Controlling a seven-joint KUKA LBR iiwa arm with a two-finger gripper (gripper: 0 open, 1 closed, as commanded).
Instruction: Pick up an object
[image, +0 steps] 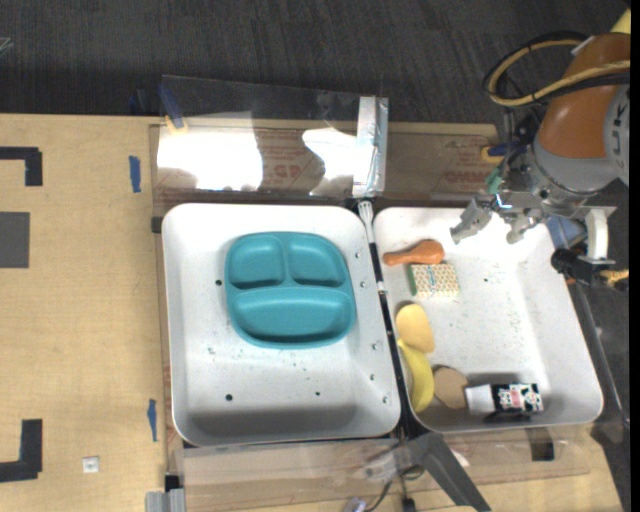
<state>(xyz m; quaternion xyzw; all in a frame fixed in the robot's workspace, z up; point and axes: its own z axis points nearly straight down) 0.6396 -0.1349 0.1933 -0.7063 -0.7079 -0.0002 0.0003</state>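
Observation:
My gripper (496, 223) hangs open over the far end of the right bin (520, 310), its two grey fingers spread with nothing between them. To its left and a little nearer lies an orange carrot-like toy (414, 253). Just below that sits a small speckled block (435, 281). A yellow banana-like toy (416, 342) runs along the bin's left wall. At the near end lie a tan round piece (450, 387) and a small white bottle with a black cap (504, 398) on its side.
The left bin (200, 380) bears a teal divided plate (290, 288). A clear plastic sheet (270, 150) stands behind the bins. The arm's orange band (585, 125) and cables sit at the upper right.

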